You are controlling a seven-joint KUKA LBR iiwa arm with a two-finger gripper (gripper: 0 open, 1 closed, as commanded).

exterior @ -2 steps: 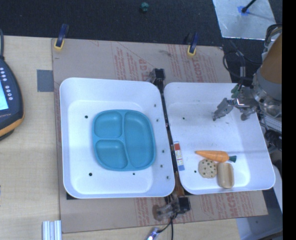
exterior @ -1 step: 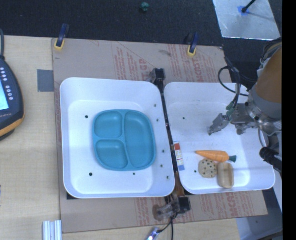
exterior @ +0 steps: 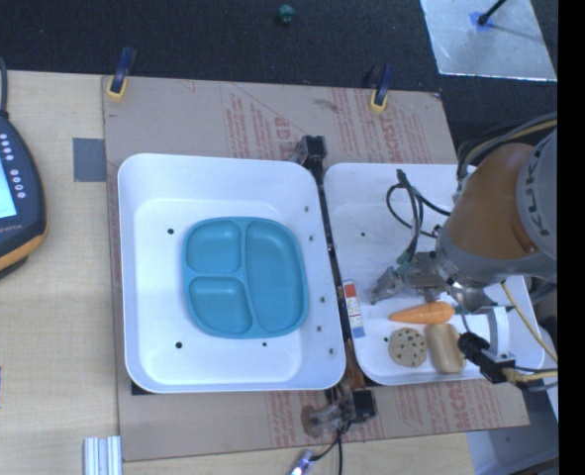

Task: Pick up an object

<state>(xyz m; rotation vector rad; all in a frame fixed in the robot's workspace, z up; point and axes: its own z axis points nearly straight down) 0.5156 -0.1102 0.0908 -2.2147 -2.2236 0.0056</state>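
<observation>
1. My arm [exterior: 515, 206] is a rounded, bulky body, with grey casing showing along its right side.
2. A broad orange band [exterior: 490, 206] wraps the segment above the wrist, and part of a dark lettered marking shows on the grey shell beside it.
3. Thin black cables [exterior: 408, 204] loop out from the wrist area.
4. The tool [exterior: 399, 281] is small, metallic grey and angular.
5. A yellow cable [exterior: 525, 310] runs along the lower side of the arm, near a black bracket [exterior: 482, 356].
</observation>
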